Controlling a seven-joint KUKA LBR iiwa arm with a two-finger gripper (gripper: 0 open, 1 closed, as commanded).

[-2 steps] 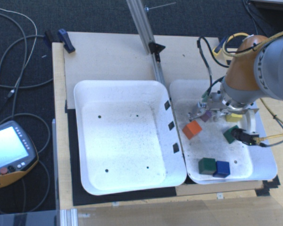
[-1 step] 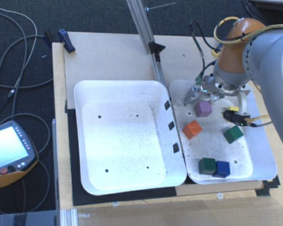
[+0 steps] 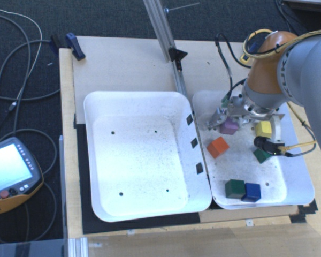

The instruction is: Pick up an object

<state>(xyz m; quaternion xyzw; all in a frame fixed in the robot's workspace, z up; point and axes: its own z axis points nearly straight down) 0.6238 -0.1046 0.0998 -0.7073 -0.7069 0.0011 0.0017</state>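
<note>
Purple block (image 3: 229, 126) sits in the right bin (image 3: 294, 189), touching or just under the gripper (image 3: 220, 119) tip, on its lower side in the frame. Can't tell if it's actually between the fingers, wrist blocks the view. Finger state: cannot tell, open or closed not visible.

Biggest first. Bench (image 3: 123, 63), light tan, holds both bins. Left bin (image 3: 96, 103), white, speckled with dark dots, lies well to the left of the gripper across the divider. Right bin is directly under the gripper. Arm (image 3: 305, 63), grey with orange band, comes in from upper right of the gripper and ends over the bin's upper part. Metal pole (image 3: 158, 20) slants up and away, above-left of the gripper. Handheld pendant (image 3: 10, 170) with lit screen is far left, off the bench, on dark carpet with cables.

Smaller things in the right bin: orange block (image 3: 218, 146) just below the gripper, slightly left, near the purple one but apart. Yellow block (image 3: 264, 128) right of the gripper, partly behind wrist hardware. Small dark green block (image 3: 262, 155) below-right, next to a black connector. Green cube (image 3: 235, 188) and blue cube (image 3: 252, 191) well below the gripper, touching side by side at the bin's near edge. Blue clip (image 3: 75, 45) at the bench's far left corner, well away.
</note>
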